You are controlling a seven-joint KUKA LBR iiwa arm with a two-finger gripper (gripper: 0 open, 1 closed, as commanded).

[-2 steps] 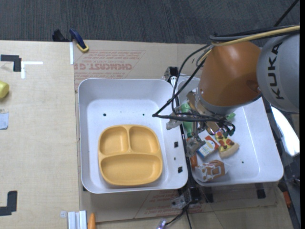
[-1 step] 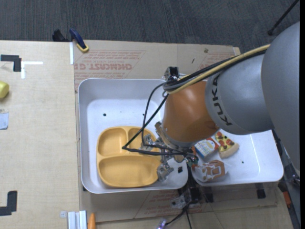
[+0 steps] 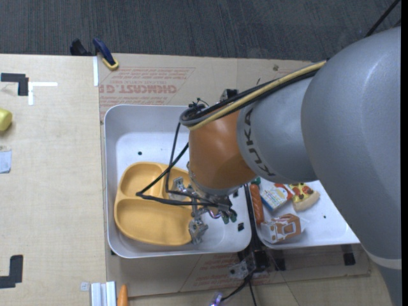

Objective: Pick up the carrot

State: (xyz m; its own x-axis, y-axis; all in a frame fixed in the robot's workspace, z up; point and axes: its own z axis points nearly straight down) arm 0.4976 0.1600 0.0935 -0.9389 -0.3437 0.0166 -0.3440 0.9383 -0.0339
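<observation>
End effector [image 3: 197, 229] low in white bin [image 3: 121, 127] beside yellow tray [image 3: 143, 218].

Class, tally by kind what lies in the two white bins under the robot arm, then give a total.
Yellow divided tray: 1
Hot dog: 1
Pizza slice: 1
Small carton: 1
Brown-and-white toy: 1
Total: 5
</observation>
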